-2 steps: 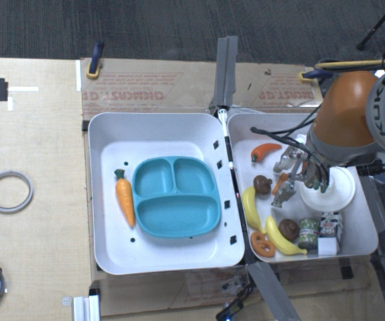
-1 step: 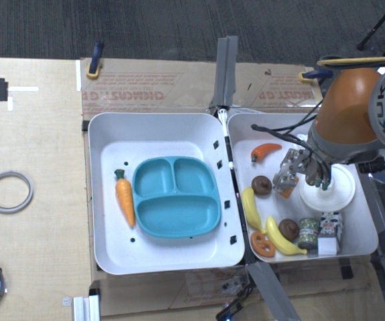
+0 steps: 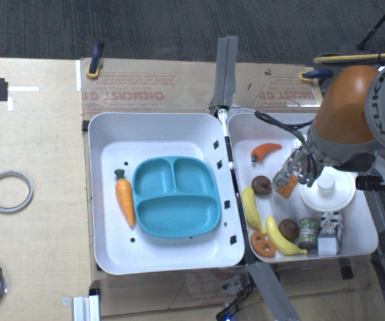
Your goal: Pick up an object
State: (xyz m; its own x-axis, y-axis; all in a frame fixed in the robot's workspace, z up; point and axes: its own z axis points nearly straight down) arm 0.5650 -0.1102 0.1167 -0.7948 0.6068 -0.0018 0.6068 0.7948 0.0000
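Glossy plastic tray; smooth white bins.

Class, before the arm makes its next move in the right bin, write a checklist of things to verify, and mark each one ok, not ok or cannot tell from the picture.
1. Gripper is inside the right bin, above the objects: ok.
2. An object sits between the fingers: cannot tell; a small orange piece lies right at the tips.
3. Nearby targets lie in view: ok; brown ball and red chili pepper.
4. Room around the gripper: not ok; white round container crowds it.
5. Bananas lie apart from the gripper: ok.
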